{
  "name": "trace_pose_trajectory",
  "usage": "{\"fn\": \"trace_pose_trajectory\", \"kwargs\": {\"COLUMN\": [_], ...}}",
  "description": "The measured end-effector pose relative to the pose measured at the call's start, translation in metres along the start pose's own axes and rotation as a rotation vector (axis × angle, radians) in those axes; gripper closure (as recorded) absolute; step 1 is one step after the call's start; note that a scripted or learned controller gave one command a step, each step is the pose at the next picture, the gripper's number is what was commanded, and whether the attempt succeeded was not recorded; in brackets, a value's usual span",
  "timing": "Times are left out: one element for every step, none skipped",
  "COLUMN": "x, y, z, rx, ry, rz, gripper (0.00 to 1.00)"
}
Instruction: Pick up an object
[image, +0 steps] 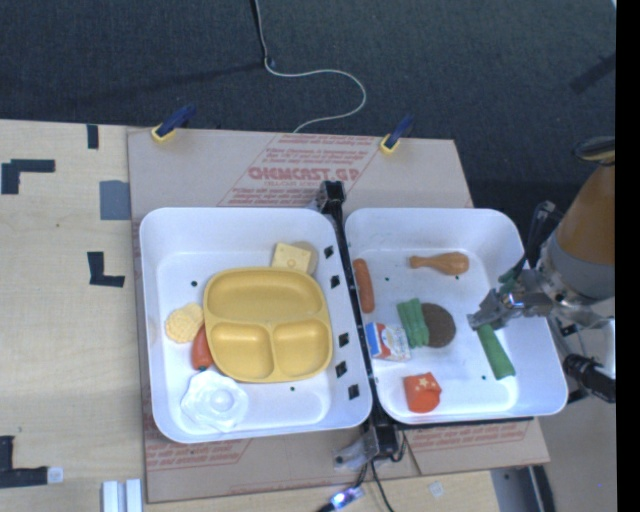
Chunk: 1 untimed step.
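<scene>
Nearest in the right bin (520, 240): red piece (422, 391) at the front, well apart from the gripper (494, 312). Not my worry.

Main risk as I see it: the green stick (496, 352) lies right under and in front of the gripper, hard by the bin's right wall. If the jaws come down there, one finger could hit the wall or pin the stick's end so it pivots out instead of lifting. It's long and narrow, so an off-centre grip would probably let it swing or slip.

Second risk: the cluster to the left — green block (411, 322) touching the brown round piece (437, 324), white packet (387, 340) just beside. A descent there could nudge neighbours or catch two at once.

Farther back, the drumstick (440, 263) and sausage (362, 284) sit apart, easier targets.

Arm pose: reaching in from the right over the bin's right edge, wrist angled down-left. Can't tell how wide the jaws stand; I see nothing between them.
</scene>
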<state>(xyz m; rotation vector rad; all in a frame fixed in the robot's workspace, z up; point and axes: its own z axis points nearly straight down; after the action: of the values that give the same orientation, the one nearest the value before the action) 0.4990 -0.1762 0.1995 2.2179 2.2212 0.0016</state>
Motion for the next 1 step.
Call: {"fn": "trace_pose_trajectory", "kwargs": {"x": [0.0006], "y": [0.0006], "z": [-0.0259], "rx": [0.002], "ry": [0.001], "rz": [0.0], "gripper": [1.0]}}
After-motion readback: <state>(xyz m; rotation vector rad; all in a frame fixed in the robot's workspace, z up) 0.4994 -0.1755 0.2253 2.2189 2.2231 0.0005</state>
